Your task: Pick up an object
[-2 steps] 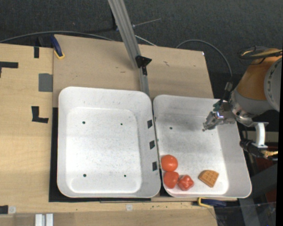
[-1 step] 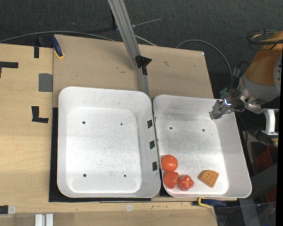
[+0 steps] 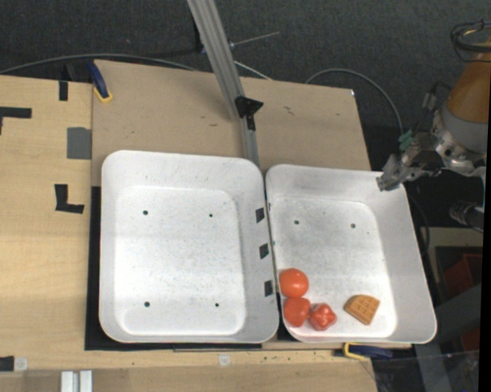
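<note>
Gripper (image 3: 390, 179) sits over the far-right corner rim of the right bin (image 3: 391, 207), hanging off a grey wrist with the orange band above it at the right edge; can't tell its state, too small and dark against the rim. Nothing visible in its grasp. Right bin is a shallow white tray, rounded corners, matte floor with fine dark speckle and two small dark dots toward the far side. All objects are bunched at its near end, well apart from the gripper: a smooth round orange-red ball-like piece (image 3: 294, 283) by the left wall, a second red rounded piece (image 3: 296, 311) just near of it and touching, a lumpier glossy red piece (image 3: 322, 317) touching that one on its right, and a tan, flat, roughly square waffle-textured piece (image 3: 362, 308) near the right, apart from the reds. Left bin (image 3: 114, 226) is the same moulded white tray, same speckle, four small dots on the floor. Both rest on a pale wood-grain bench (image 3: 32, 255) with black tape marks at the left. A grey metal pole (image 3: 223, 60) slants in from the far side, ending at a black clamp.
</note>
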